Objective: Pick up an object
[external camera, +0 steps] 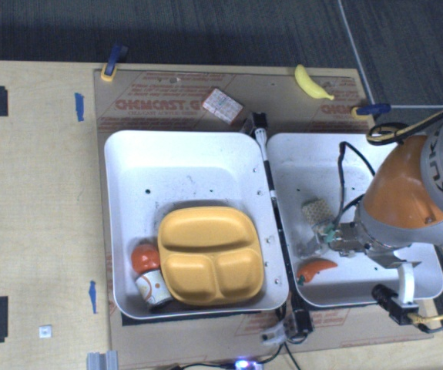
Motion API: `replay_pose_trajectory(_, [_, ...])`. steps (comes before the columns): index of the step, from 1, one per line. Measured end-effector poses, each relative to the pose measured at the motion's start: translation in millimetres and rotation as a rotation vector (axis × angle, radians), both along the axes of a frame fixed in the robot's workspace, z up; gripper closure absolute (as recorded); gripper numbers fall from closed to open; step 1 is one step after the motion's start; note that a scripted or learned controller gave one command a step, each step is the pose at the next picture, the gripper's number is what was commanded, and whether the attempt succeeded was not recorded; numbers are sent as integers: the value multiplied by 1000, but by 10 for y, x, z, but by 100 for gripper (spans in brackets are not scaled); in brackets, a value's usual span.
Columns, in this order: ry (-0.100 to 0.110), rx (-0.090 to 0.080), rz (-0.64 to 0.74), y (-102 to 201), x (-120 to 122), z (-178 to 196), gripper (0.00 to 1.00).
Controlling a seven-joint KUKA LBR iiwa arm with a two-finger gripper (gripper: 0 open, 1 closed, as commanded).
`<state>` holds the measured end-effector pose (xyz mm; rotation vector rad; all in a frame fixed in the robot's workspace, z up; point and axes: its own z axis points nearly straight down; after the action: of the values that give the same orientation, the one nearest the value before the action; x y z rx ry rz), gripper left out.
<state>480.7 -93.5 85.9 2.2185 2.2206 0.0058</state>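
- Dark grey carpet runs across the top of the view, and below it a pale wooden bench (36, 230) bears a sheet of brown cardboard (167, 102) with red lettering
- On the cardboard two shallow white bins sit side by side, touching along their inner rims: the left bin (121, 206) and the right bin (437, 284)
- A yellow compartment tray (209, 253) lies in the near half of the left bin, with an orange ball (144, 258) and a small white and orange cup (153, 286) tucked just beside its left edge
- In the right bin an orange carrot-shaped toy (316, 267) lies near the front wall, and a grey-green scrubby pad (316, 208) lies farther back
- The grey and orange arm (406, 191) leans in from the right, low over the right bin
- Its gripper (330, 237) is between the pad and the carrot toy, just above the toy; whether it is spread or closed cannot be told, and nothing is seen in its grasp
- Behind the bins, on the cardboard, lie a yellow banana (312, 83) and a small patterned box (221, 105)
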Motion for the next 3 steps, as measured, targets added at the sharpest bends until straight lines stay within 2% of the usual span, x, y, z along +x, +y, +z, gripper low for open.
replay_pose_trajectory(3, [-1,-1,-1,10,0,-1,0])
